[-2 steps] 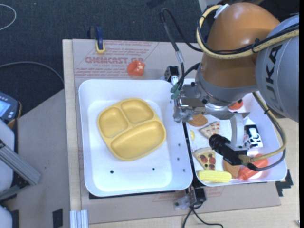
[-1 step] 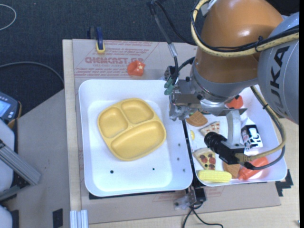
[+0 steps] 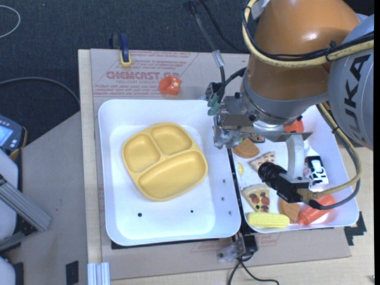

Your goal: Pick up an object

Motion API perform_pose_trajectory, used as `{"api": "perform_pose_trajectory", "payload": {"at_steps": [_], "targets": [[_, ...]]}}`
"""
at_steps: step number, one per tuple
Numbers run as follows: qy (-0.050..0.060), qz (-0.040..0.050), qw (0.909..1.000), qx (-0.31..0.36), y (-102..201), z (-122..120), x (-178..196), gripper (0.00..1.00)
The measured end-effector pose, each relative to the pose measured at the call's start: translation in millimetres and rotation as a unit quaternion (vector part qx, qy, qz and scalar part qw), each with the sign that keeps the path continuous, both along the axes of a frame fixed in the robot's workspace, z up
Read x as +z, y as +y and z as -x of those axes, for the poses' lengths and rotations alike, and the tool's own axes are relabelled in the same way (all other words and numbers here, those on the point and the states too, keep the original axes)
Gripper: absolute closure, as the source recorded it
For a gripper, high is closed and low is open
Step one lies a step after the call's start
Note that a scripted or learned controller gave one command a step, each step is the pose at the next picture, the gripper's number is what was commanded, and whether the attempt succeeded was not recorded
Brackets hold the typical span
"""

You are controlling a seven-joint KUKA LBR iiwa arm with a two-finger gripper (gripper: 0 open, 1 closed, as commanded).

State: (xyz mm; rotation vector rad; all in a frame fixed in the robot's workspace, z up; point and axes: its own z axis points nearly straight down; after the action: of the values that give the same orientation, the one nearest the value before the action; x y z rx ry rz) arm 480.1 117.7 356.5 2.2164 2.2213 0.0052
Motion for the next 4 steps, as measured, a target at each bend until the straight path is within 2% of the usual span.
{"api": "perform_pose_trajectory", "payload": {"at_steps": [4], "targets": [[-0.005,0.0007,1.0000,0.002,2,-2,40,1.00]]}}
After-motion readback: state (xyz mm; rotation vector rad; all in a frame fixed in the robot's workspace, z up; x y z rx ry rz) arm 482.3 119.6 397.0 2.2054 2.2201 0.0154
